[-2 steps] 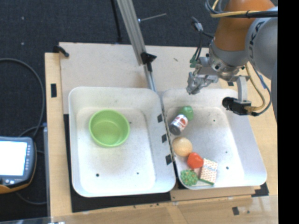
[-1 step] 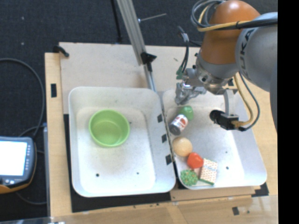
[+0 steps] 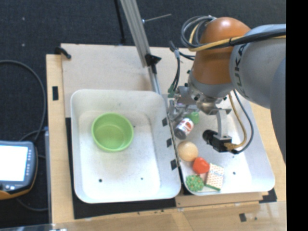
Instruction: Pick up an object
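Sitting at the remote station, my arm's wrist is hanging over the top of the right bin [image 3: 260,170], and the gripper [image 3: 185,110] is down near the divider between the two bins. Honestly I can't tell how far open it is or whether it has anything, the wrist bulk blocks my view.

Closest candidate is a small can [image 3: 184,126] lying tilted right below the gripper, against the bin's left wall. Looks stiff and light, probably slick on the sides, so I'd pinch across the round body rather than the ends. It may roll.

Just below it sits a pale egg-shaped ball [image 3: 187,151], smooth and round, my guess is it squirts out of a two-finger pinch. Then a red-orange piece [image 3: 201,165], a green bumpy thing [image 3: 194,182] and a patterned flat packet [image 3: 215,175], all crowded in the lower-left corner, touching or nearly so. Not much finger room there.

Left bin [image 3: 82,177] has a green bowl [image 3: 112,132] well apart from everything, thin rim, easy to pinch at the edge. Bins are shallow, white, sitting on a tan board [image 3: 106,66].
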